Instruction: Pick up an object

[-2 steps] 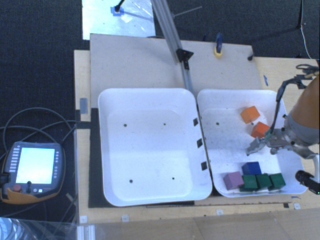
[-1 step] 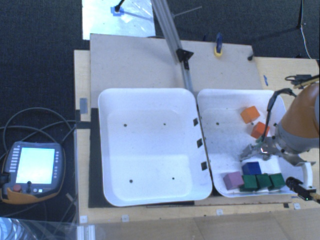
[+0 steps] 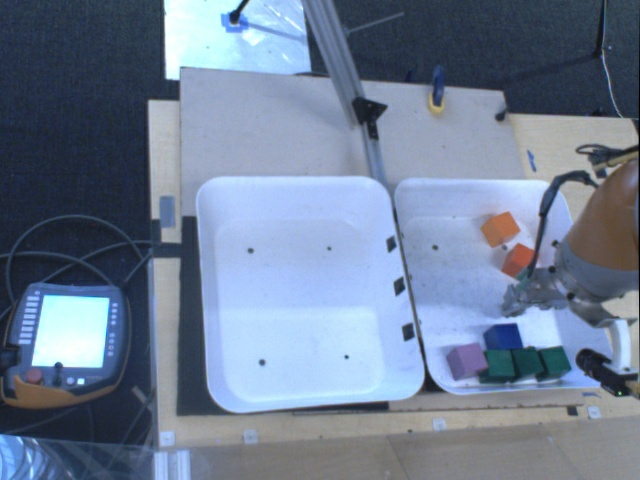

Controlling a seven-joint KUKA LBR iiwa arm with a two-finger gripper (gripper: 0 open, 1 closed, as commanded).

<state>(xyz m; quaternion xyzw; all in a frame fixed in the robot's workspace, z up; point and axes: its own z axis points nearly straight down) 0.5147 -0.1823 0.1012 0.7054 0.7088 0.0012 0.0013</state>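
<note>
The right bin [image 3: 440, 268] holds two orange blocks [image 3: 500, 229] [image 3: 517, 259] near its far right side. Along its front edge lie a pink block [image 3: 465, 360], a blue block [image 3: 503, 337] and green blocks [image 3: 524, 364]. My gripper [image 3: 520, 298] hangs low over the right bin, between the lower orange block and the blue block. It comes in from the right under the orange-banded wrist [image 3: 605, 233]. Nothing is visibly held between its fingertips.
The left bin [image 3: 300, 288] stands beside the right one, their rims meeting at a divider with black clips [image 3: 400, 286]. A slanted metal pole [image 3: 340, 58] crosses the back board. A teach pendant [image 3: 65, 343] lies off the bench to the left.
</note>
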